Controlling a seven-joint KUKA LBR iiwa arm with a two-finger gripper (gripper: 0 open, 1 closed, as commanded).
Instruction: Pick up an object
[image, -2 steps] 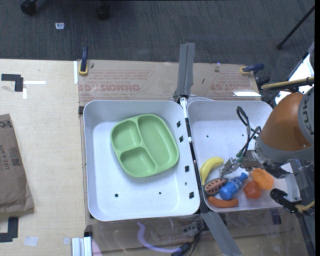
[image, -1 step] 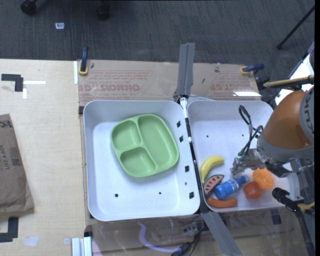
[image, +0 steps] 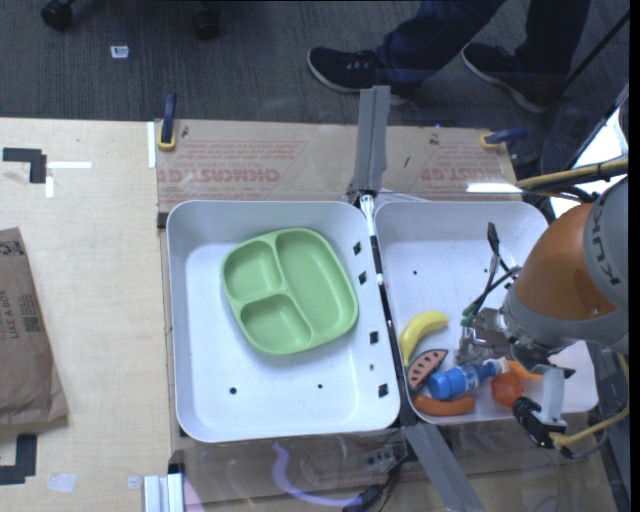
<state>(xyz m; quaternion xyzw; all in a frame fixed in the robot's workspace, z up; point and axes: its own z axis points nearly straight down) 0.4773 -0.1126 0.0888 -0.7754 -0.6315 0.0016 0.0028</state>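
Note:
The right bin (image: 440, 250) holds a cluster of small toys at its near edge. A yellow banana (image: 422, 330) lies next to a watermelon slice (image: 424, 363). A blue bottle (image: 455, 381) lies on its side above a red-orange piece (image: 443, 404), and an orange object (image: 510, 386) sits to their right. My gripper (image: 480, 347) hangs low over this cluster, just above and right of the blue bottle, between the banana and the orange object. The wrist hides the fingertips.
The left bin (image: 200, 330) carries a green divided plate (image: 290, 290). A grey divider (image: 372, 250) with black clips separates the bins. A brown paper bag (image: 25, 330) lies at the bench's left. Cables trail from the wrist at the lower right.

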